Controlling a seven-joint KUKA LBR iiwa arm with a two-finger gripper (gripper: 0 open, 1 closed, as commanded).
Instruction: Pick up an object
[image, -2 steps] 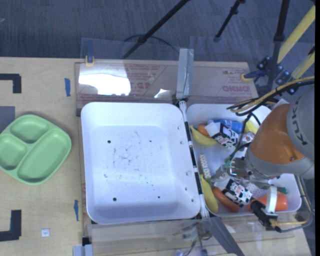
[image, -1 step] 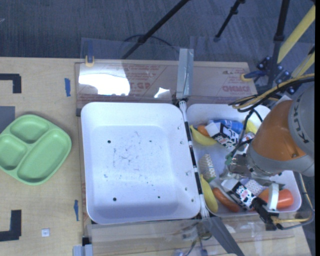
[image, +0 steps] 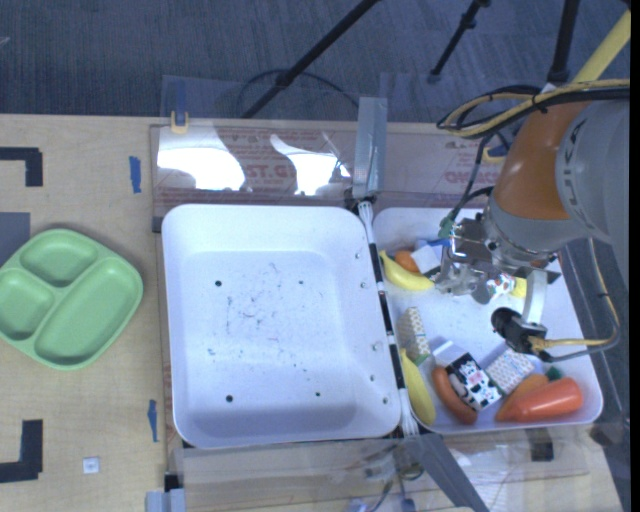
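Note:
The right bin (image: 580, 330) holds the loose objects. A yellow banana (image: 404, 273) lies at its upper left, with a small orange piece (image: 407, 260) beside it. Along the front lie a second banana (image: 418, 388), a black-and-white spotted block (image: 470, 380), a red-orange piece (image: 449, 393), a checkered pad (image: 510, 370) and an orange carrot (image: 541, 399). A patterned strip (image: 413, 331) rests near the left wall. My gripper (image: 468, 272) hangs low over the bin's upper middle, just right of the first banana. I see nothing held in it.
The left bin (image: 270, 320) sits next to the right bin, with a ridge between them. A green divided plate (image: 66, 297) lies on the bench at far left. Cables (image: 530, 340) trail from the wrist over the right bin.

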